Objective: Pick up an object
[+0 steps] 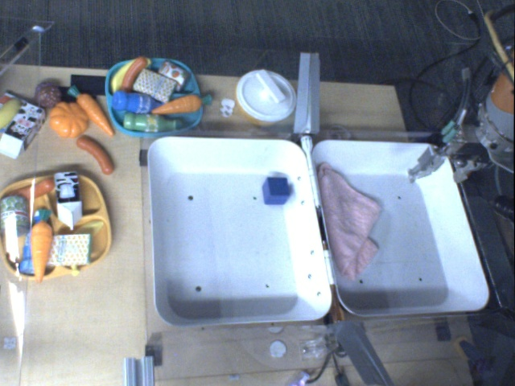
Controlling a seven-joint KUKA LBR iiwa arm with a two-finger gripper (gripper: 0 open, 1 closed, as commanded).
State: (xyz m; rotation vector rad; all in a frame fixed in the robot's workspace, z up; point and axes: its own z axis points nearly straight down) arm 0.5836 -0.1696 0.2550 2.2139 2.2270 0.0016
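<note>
Lying crumpled – soft pink cloth [348, 219] – near boxy blue cube [277, 190]

Cool, even light fell from overhead, leaving the white bins [233, 296] bright and faintly blue. Soft grey shadows pooled along their near inner walls. The dark floor at the far edge stayed dim. Focus was slightly soft throughout, with mild grain and no harsh glare.
</note>
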